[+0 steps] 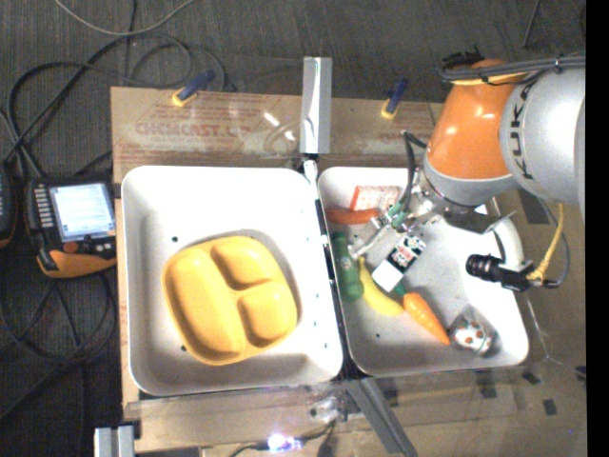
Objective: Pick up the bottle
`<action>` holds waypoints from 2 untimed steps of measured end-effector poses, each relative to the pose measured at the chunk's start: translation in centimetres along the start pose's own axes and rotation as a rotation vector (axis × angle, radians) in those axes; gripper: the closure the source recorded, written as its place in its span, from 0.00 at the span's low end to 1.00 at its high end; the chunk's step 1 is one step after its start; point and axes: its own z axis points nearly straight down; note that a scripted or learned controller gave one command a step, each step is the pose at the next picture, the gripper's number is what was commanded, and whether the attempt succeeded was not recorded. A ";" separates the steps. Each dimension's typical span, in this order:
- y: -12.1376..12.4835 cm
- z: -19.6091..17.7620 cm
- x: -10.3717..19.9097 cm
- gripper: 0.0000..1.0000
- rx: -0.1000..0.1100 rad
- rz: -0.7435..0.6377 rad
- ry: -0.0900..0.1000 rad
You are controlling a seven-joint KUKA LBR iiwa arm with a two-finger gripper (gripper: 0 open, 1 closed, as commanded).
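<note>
Two shallow white bins (143, 255) sit on a brown cardboard-covered bench (219, 127) over dark carpet strewn with cables. The gripper (385, 246) hangs mid-right; I cannot tell its grip. The green plastic bottle (344, 269) lies along the right bin's left wall.

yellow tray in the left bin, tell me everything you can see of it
The yellow tray is a glossy, plastic-looking dish with rounded corners and three compartments: one long one on its left side, two smaller ones on its right. It lies flat and right side up, turned a little askew, near the middle of the left bin. Its compartments hold nothing. Only the bin floor touches it.
</note>
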 end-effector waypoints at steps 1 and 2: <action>5.2 -16.0 -2.5 0.00 -0.001 0.214 -0.004; 7.5 -17.6 -4.1 0.00 -0.001 0.289 -0.002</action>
